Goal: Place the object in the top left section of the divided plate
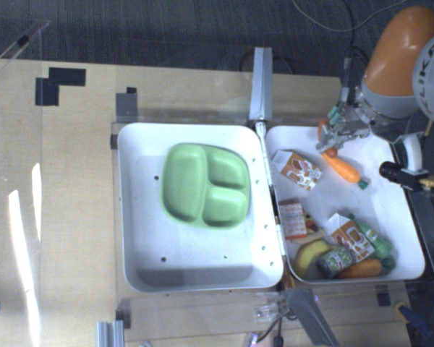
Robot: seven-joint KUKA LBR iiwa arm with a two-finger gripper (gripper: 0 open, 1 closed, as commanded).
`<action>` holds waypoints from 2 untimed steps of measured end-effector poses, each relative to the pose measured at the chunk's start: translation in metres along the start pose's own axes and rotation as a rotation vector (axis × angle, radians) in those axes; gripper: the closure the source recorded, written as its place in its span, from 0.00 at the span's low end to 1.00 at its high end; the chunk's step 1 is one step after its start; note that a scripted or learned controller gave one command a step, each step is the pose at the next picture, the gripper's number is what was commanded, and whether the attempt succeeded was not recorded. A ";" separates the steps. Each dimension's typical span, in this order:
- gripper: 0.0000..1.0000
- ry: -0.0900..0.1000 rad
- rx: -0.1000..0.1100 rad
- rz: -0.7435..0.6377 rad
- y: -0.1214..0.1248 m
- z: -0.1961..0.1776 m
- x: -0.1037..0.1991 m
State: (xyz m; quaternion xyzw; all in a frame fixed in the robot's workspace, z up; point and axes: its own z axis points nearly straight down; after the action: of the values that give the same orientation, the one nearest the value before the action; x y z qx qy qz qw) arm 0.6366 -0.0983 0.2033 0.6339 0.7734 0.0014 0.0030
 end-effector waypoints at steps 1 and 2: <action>1.00 0.002 -0.001 -0.175 0.016 0.014 0.075; 1.00 0.004 -0.001 -0.191 0.050 0.017 0.171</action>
State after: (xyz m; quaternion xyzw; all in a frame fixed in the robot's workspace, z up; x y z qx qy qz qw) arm 0.6524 0.0793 0.1862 0.5571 0.8305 0.0028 0.0022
